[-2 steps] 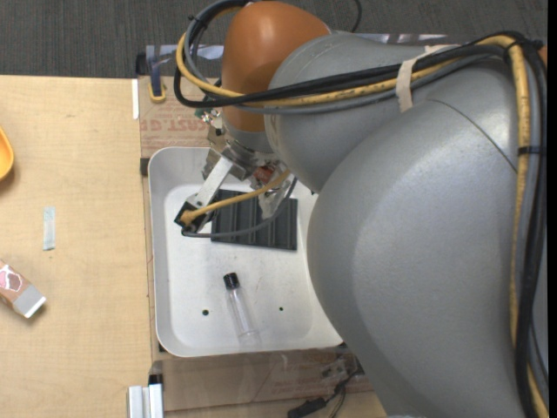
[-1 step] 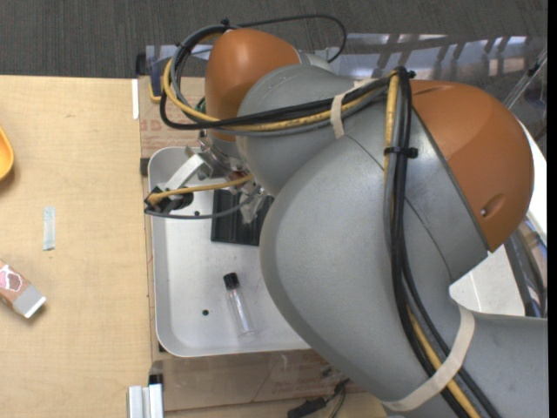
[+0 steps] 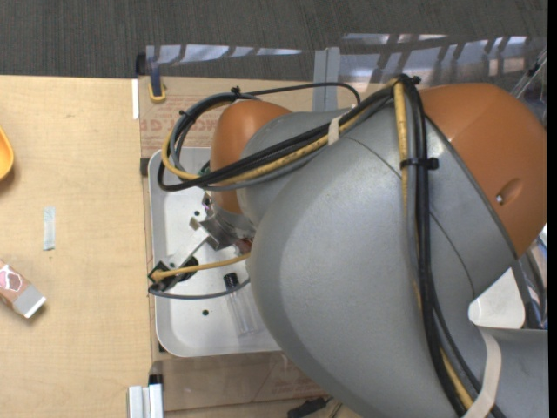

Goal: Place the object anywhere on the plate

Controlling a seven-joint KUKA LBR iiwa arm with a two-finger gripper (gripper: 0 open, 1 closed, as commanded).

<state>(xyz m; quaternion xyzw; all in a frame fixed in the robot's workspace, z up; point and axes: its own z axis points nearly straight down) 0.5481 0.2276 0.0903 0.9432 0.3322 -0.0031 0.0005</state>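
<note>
The grey arm [image 3: 365, 259] sits nearest the lens and covers most of the right and centre of the view, hiding the bins there. Its gripper [image 3: 211, 230] is down inside the left white bin [image 3: 174, 329], over the bin's middle. Whether the gripper is spread or closed cannot be told, as the metal parts are too cluttered to read.

A clear tube with a black cap [image 3: 238, 303], apparently the task's object, lies flat on the bin floor. It is just on the near side of the gripper and slightly to its right, apart from it and not gripped.

Further left, on the wooden bench [image 3: 78, 146], lie a pink-and-white packet [image 3: 17, 291], a small pale strip [image 3: 48, 229] and, at the edge, an orange item [image 3: 4, 155], cut off.
</note>
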